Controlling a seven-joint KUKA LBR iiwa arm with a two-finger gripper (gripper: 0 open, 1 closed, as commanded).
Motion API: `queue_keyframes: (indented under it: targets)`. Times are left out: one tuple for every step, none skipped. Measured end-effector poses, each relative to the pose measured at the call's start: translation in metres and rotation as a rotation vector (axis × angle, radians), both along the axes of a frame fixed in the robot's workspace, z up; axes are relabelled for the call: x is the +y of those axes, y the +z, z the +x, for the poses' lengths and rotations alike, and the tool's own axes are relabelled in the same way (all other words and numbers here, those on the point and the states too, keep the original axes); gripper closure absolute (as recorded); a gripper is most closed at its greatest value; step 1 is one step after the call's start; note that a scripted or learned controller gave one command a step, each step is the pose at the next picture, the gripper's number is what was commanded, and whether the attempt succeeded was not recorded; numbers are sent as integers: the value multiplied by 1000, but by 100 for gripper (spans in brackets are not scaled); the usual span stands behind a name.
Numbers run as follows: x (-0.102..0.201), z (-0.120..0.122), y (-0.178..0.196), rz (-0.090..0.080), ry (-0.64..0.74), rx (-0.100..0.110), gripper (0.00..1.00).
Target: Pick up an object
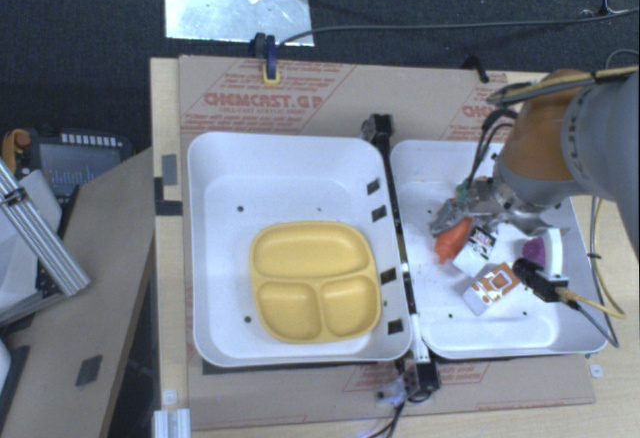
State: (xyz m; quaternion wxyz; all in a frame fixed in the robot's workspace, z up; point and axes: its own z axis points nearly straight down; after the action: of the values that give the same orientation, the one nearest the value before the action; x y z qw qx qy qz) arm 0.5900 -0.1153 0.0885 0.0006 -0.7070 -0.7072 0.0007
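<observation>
Leftmost, the left bin (215, 256) bears a yellow divided tray (314, 280). Right of that tray, in the right bin (420, 326), the gripper (455, 219) hangs low over an orange carrot-like toy (451, 240), its fingers seemingly touching it; whether they are spread or closed I cannot tell. Judging by looks, the toy is light, stiff and smooth-skinned, best pinched across its thicker middle. Farther right lie a small box (487, 287) and a purple piece (535, 251).
</observation>
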Motion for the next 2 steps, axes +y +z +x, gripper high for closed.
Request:
queue_keyframes:
  targets:
    - [0, 2, 14, -1, 0, -5, 100]
    - [7, 5, 60, -1, 4, -8, 100]
